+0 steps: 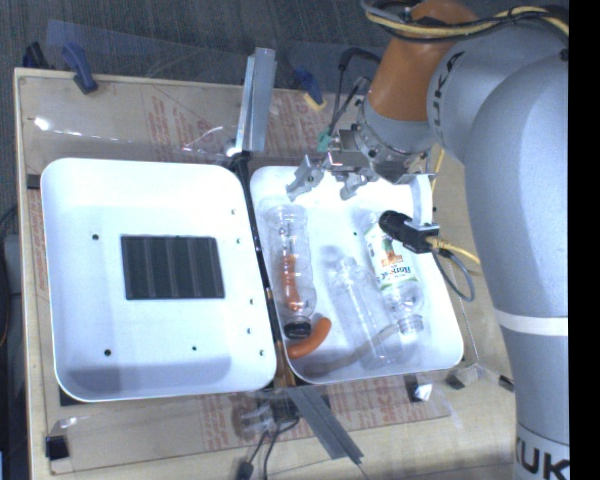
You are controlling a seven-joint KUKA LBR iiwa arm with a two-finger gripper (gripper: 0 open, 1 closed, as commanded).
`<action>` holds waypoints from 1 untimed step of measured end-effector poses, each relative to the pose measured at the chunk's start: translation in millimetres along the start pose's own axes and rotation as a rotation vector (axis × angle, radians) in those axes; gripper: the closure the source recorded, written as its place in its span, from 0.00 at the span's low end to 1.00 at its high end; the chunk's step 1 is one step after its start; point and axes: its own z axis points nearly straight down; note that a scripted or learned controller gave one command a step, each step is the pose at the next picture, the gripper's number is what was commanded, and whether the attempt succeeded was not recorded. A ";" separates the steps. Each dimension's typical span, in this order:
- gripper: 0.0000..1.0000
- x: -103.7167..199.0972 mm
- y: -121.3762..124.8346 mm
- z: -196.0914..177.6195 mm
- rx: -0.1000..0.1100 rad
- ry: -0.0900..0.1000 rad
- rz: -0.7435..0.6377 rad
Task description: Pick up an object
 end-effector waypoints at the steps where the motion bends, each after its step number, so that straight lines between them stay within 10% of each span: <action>1: 0.00 -51.8 -42.8 22.8 0.000 0.000 -0.129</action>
